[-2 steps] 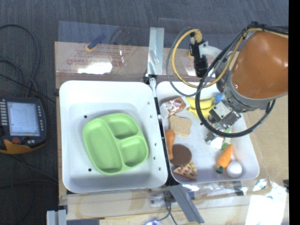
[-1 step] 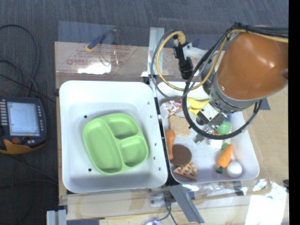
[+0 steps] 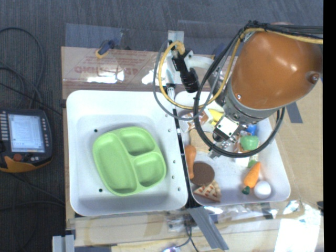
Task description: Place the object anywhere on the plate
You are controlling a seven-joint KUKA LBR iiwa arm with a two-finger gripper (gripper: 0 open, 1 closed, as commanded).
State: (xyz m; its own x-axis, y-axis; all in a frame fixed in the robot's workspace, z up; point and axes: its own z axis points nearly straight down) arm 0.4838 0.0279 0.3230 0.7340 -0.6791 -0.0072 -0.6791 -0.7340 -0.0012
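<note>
Looming over the right bin (image 3: 281, 185), the arm (image 3: 273, 67) hides its gripper, so I cannot tell its state. Left bin (image 3: 73, 140): green plate (image 3: 128, 160), lying diagonally. Right: pizza slice (image 3: 208, 191), cookie (image 3: 203, 171), carrot (image 3: 252, 175) tilted upright, egg (image 3: 262, 189).

My arm, seen from above

I see a glossy orange dome (image 3: 273, 70) on a grey ring (image 3: 247, 109), with black cables (image 3: 202, 93) looping round it, a yellow-sheathed lead (image 3: 170, 51) beside a black connector (image 3: 186, 72), and a silvery block (image 3: 227, 127) below.
</note>
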